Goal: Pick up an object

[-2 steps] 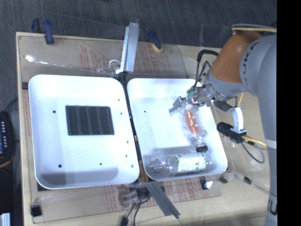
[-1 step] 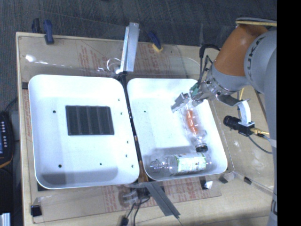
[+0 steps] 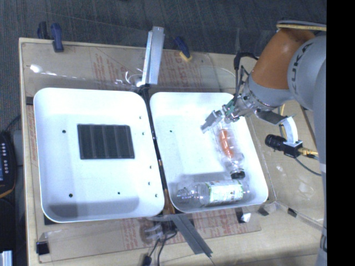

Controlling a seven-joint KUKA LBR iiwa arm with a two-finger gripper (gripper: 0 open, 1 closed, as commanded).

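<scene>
In the right bin (image 3: 177, 148) lie two clear plastic bottles. One, with orange contents (image 3: 227, 144), runs along the bin's right side with its black cap toward the front. The other, with a white and green label (image 3: 213, 193), lies flat along the front wall. My gripper (image 3: 215, 118) hangs over the back right of this bin, right at the far end of the orange-filled bottle. Whether it touches that bottle cannot be told. In the left bin (image 3: 55, 165) a dark grey ribbed block (image 3: 105, 141) lies flat near the middle.
A metal bar (image 3: 152, 57) stands at the back between the two bins. Blue clamps (image 3: 55, 35) hold the board's far edge. The bins' shared wall (image 3: 156, 154) runs down the middle.
</scene>
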